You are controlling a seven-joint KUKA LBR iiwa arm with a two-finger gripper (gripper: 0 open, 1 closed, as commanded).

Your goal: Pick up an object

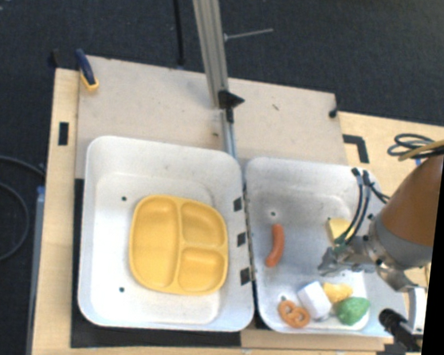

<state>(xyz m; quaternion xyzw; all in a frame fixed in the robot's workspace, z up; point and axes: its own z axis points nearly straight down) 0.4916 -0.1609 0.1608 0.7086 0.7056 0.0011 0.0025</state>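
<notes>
tool [339, 258] hangs low over the right bin [302, 182], at about three o'clock of it, under the orange band of the arm [410, 212] that comes in from the right; whether it is open or closed i cannot tell, and nothing shows between its tips. just at its twelve o'clock a yellow block [336, 227] lies by the bin wall. at its nine o'clock, well apart, an orange sausage [276, 245] lies near the bin's middle. toward six o'clock a cluster sits along the bin's near edge: a white piece [314, 298], a yellow piece [338, 291] just beside it, a green lump [352, 310] and a pretzel [293, 313]. left bin [120, 160] holds a yellow tray [179, 245] with three compartments. both bins rest on the bench [151, 100].
</notes>
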